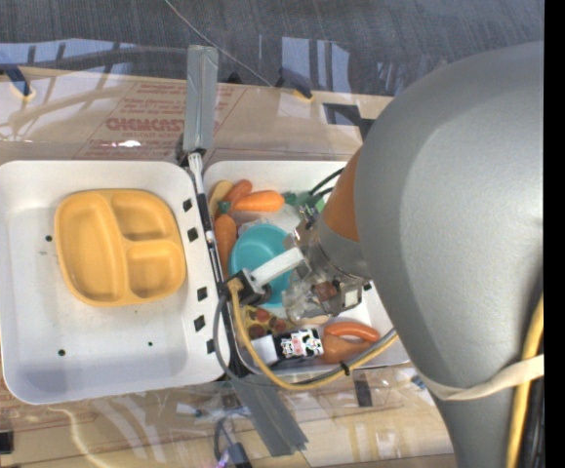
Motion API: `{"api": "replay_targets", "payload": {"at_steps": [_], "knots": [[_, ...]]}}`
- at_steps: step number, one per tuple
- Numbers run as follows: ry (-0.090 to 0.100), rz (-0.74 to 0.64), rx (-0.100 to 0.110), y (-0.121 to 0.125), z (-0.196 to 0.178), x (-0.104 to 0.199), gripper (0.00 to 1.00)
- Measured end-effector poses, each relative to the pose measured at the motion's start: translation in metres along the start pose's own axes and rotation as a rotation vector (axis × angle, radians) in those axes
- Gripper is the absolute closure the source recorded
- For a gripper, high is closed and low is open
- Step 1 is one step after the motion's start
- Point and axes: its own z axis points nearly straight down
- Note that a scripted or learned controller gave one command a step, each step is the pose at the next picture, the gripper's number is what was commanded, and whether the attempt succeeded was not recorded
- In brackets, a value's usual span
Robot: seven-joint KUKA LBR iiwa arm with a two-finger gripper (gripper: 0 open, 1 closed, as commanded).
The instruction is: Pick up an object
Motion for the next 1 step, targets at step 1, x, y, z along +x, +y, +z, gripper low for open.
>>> {"api": "replay_targets", "payload": {"at_steps": [1], "knots": [[0.001, 0.009, -0.002, 0.0246, -0.0306, -0.0060, 1.00]]}}
